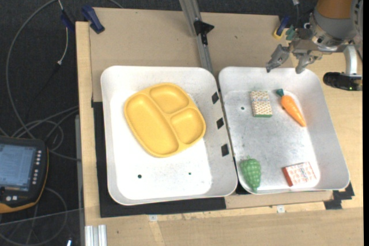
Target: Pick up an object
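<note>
Above the right bin's (328,124) far rim, hand (286,64) open, empty.

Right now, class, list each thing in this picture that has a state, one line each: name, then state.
gripper: open, fingers spread, holding nothing, above the right bin's far rim.
yellow divided plate: right way up in the left bin, compartments bare.
toy carrot: lying flat in the right bin.
patterned box: lying flat beside the carrot.
green toy vegetable: resting at the right bin's near left corner.
red box: lying flat near the front rim.
</note>
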`<state>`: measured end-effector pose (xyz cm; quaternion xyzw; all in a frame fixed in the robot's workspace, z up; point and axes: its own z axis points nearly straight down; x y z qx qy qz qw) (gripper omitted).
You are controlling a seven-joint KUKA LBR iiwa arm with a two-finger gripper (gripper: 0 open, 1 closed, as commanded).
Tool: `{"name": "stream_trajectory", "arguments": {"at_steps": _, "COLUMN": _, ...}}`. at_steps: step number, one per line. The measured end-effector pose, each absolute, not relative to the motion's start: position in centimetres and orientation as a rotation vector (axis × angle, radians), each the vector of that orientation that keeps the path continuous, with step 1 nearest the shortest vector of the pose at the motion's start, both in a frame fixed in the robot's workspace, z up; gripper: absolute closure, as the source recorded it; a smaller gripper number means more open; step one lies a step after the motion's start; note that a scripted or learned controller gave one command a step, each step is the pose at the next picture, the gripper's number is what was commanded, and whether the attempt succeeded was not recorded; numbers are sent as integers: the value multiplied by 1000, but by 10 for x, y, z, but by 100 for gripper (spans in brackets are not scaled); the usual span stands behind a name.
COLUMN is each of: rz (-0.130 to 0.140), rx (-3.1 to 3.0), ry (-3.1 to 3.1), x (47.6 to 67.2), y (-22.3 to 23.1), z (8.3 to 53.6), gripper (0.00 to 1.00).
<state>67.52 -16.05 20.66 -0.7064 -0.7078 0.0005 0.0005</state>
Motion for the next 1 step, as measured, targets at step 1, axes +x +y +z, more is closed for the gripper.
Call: {"name": "stream_trajectory", "arguments": {"at_steps": 1, "rz": 2, "rx": -2219, "ry": -2223, "x": 675, "y": -161, "z": 207, "gripper": 0}}
